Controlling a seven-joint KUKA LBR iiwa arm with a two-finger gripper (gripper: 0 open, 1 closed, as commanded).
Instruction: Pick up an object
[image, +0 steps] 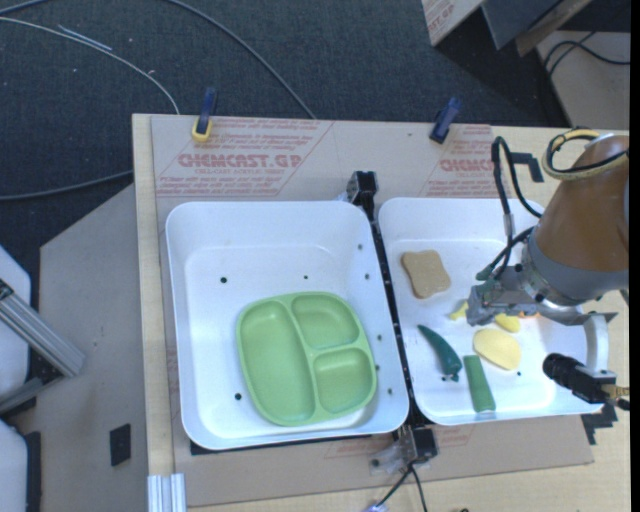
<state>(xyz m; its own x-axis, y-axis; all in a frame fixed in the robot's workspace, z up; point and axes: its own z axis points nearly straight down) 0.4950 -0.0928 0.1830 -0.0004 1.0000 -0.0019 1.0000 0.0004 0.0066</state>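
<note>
In the right bin (440, 220) lie a tan bread-shaped slice (426, 272), a dark green pepper-like piece (441, 349), a green stick (479, 384) and a pale yellow lump (497, 349). A smaller yellow piece (508, 323) peeks out beside the gripper. My gripper (483, 305) hangs low over the middle of this bin, just above the yellow pieces and right of the tan slice. The wrist hides what lies directly under it.
The left bin (200, 240) holds a light green divided plate (304, 355). A black clamp (362, 187) sits between the bins at the back, and another (415, 445) at the front. Blue clips (445, 118) pin the cardboard base. A black cable (505, 190) loops off the arm.
</note>
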